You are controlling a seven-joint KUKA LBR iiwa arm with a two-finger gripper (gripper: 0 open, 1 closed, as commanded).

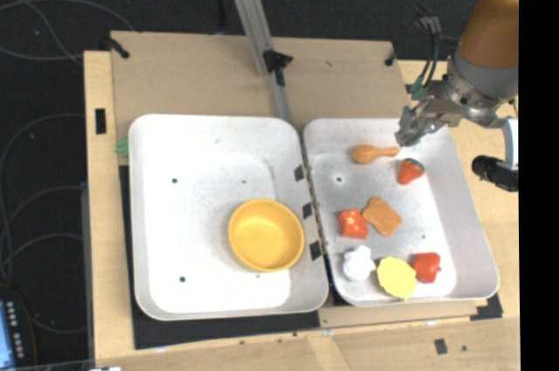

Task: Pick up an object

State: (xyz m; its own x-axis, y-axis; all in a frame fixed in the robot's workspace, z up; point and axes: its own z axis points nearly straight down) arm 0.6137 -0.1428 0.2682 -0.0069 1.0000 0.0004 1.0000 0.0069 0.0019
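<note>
- Arm (489, 37) comes in from the right; gripper (409, 133) sits over the far edge of the right bin (463, 203).
- Gripper tip is just beside the right end of the drumstick (374, 154), maybe touching it; too blurred to call.
- Fingers: can't tell if wide or narrow, they merge into one dark shape at this angle. Nothing visibly between them.
- Right bin contents, all lying on the bin floor:
  - drumstick, orange-tan, near the far edge, lying roughly left-right
  - strawberry (410, 171), just right of and nearer than the drumstick, close below the gripper
  - red block (353, 223), left-centre
  - brown slab (383, 216), touching or just beside the red block on its right
  - white lump (357, 263), near edge, left
  - yellow disc (396, 277), near edge, just right of the white lump
  - red piece (427, 265), touching the disc's right side
- Left bin (175, 151) holds a yellow bowl (265, 235), upright, toward its near right corner.
- Metal pole (249, 3) runs from the top of the view down to the gap between the bins.
</note>
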